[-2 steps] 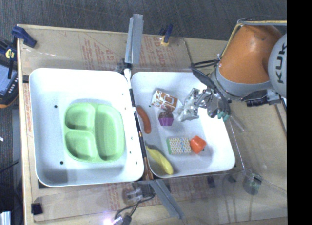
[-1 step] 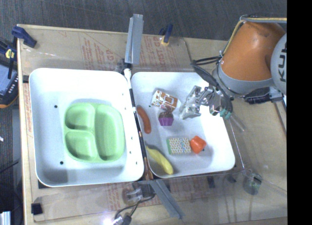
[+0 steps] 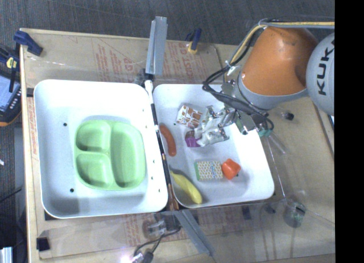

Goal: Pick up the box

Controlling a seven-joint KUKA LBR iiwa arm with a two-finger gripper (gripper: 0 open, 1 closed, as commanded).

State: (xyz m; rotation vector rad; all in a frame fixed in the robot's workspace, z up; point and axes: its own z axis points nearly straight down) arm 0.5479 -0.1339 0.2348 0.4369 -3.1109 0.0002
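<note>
- Arm comes in from the right; fingers low over the right bin, in its upper middle.
- Finger opening: cannot tell. The tips merge with the clutter beneath them, so no hold can be made out.
- Box, patterned white and brown, lies just left of the fingers and slightly beyond them, tilted.
- Small purple piece just left of and below the fingers.
- Pale green sponge-like block and orange piece nearer the camera than the fingers, side by side.
- Sausage and banana farther left, by the bin wall.
- Green divided tray in the left bin, well apart from the fingers.
</note>
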